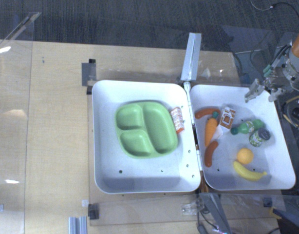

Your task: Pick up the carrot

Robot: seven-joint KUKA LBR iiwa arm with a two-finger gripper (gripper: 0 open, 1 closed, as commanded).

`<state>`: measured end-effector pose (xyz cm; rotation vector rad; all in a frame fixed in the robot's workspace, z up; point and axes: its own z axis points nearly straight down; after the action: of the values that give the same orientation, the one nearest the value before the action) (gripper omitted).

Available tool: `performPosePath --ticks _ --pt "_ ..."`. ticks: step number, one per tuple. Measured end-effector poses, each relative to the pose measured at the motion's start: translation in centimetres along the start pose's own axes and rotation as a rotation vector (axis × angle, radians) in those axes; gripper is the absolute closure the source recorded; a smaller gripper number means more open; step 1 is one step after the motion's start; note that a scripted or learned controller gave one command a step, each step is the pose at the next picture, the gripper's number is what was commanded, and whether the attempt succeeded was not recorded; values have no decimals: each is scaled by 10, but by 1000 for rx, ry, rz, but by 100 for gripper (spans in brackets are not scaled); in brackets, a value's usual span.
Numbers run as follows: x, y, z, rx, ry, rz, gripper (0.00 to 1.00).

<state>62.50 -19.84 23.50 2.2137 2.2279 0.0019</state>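
The carrot (210, 129) is orange with a green top and lies upright-lengthwise near the left wall of the right bin (276, 177). A sausage lies just above it and another just below it. My gripper (262, 88) hovers over the right bin's far right corner, well to the right of and beyond the carrot. Its fingers stand spread apart with nothing between them.
The right bin also holds two sausages (206, 113), a small carton (227, 117), a green bottle (247, 126), a can (259, 137), an orange (245, 156) and a banana (249, 172). The left bin (105, 174) holds a green divided plate (145, 128) and a small packet (177, 119).
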Motion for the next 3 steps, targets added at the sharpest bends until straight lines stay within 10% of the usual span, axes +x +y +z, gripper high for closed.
performPosePath --ticks 1,2,3 --pt "-5 45 123 3 0 92 0" --pt "12 45 144 3 -9 -310 0" --pt "31 22 148 -8 -2 19 0"
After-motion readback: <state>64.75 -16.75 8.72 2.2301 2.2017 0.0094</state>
